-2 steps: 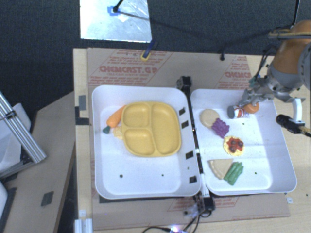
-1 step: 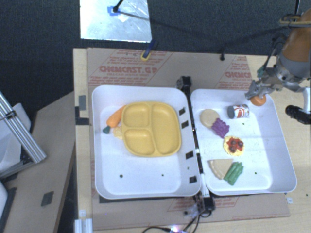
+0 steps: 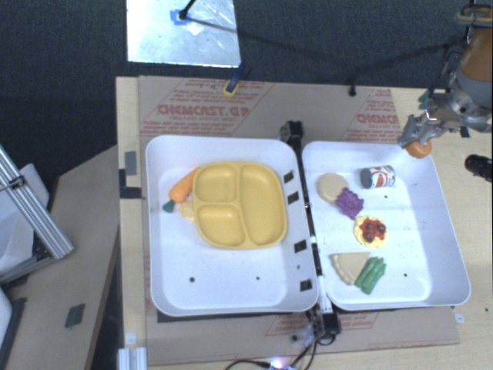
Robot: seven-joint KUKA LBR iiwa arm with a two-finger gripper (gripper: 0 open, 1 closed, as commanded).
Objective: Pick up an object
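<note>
Orange toy (image 3: 418, 148), small and round, sat clamped between the fingers of the gripper (image 3: 416, 139) at the frame's upper right, raised just beyond the right bin's (image 3: 451, 230) far rim; the pick looked essentially complete.

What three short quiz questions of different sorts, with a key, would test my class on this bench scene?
1. True or false: the yellow tray lies in the right bin.
2. Which item lies nearest the can? A. carrot B. grapes C. green vegetable
3. Fill in: the gripper has an orange item at its tip, over the right bin's ____ corner.

Key
1. False; it lies in the left bin.
2. B
3. Far right, at the top right of the view.
</note>
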